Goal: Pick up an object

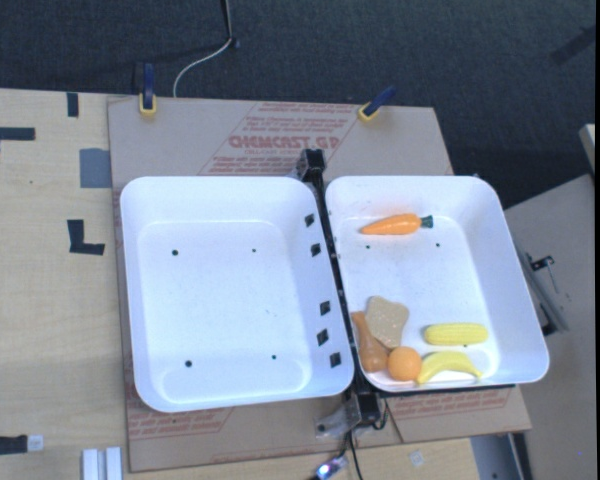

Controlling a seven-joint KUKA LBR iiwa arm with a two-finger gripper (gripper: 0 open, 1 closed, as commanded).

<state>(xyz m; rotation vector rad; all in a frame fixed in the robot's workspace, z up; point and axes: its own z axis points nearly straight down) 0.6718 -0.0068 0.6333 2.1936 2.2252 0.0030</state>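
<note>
Two white bins sit side by side; the right bin [500, 268] holds everything. A carrot [391, 225] lies near its far wall; bread slice [386, 319], corn cob [455, 335], banana [448, 369] and orange [404, 364] cluster at the near edge.

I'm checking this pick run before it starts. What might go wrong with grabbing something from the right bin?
Two risks. The tan bread slice, orange ball, yellow banana and yellow corn cob crowd the right white bin's near corner, so a grasp may catch two or nudge neighbours. The orange carrot lies alone, but being round it might roll.
</note>
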